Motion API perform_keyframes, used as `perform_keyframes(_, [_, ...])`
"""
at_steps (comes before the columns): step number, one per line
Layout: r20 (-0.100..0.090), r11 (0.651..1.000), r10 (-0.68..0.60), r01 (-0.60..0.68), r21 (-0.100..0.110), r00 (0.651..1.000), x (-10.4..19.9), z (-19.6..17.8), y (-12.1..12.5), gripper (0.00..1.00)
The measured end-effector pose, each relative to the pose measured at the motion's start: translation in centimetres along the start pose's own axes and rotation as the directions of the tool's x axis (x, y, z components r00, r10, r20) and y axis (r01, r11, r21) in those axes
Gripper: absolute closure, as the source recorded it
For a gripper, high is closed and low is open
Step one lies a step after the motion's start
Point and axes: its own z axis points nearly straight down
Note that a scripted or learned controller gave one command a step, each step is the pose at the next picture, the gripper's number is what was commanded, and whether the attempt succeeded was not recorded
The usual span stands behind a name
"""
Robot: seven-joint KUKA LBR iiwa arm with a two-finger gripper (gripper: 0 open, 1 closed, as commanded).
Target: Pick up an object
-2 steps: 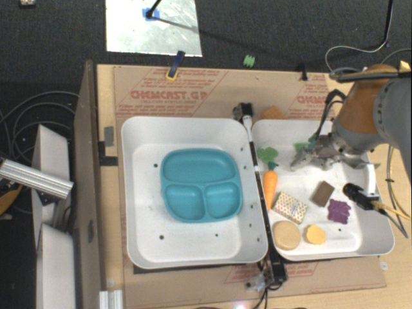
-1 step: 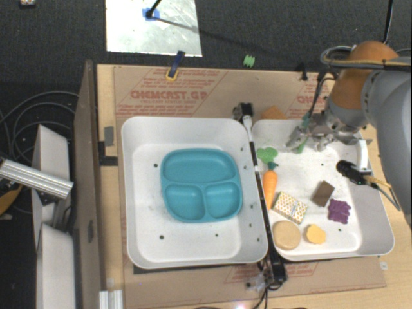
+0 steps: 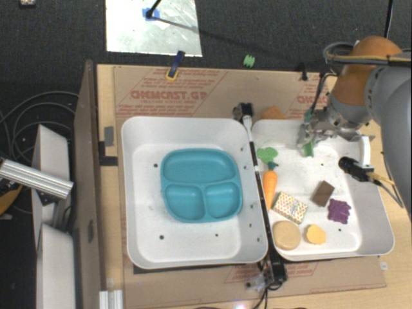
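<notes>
My gripper (image 3: 309, 139) hangs over the far part of the right bin (image 3: 373, 227), its grey arm coming in from the right. A small green piece (image 3: 308, 149) sits right at the gripper's tip; I cannot tell if it is gripped or lying on the bin floor. Elsewhere in this bin lie a green leafy toy (image 3: 266, 154), an orange carrot (image 3: 270, 184), a patterned cracker (image 3: 290, 206), a tan round cookie (image 3: 287, 234), a yellow disc (image 3: 315, 235), a brown block (image 3: 323, 192) and a purple grape bunch (image 3: 338, 210).
The left bin (image 3: 138, 172) holds a teal divided plate (image 3: 201, 184). An orange item (image 3: 273, 112) lies just behind the right bin's far rim. A black cable end (image 3: 351, 166) juts over the right bin's right side. Brown cardboard lies beneath both bins.
</notes>
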Motion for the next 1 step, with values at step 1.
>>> perform_keyframes(1, [-0.002, 1.0, -0.003, 0.003, -0.004, 1.0, 5.22, -6.06, 0.11, 1.0])
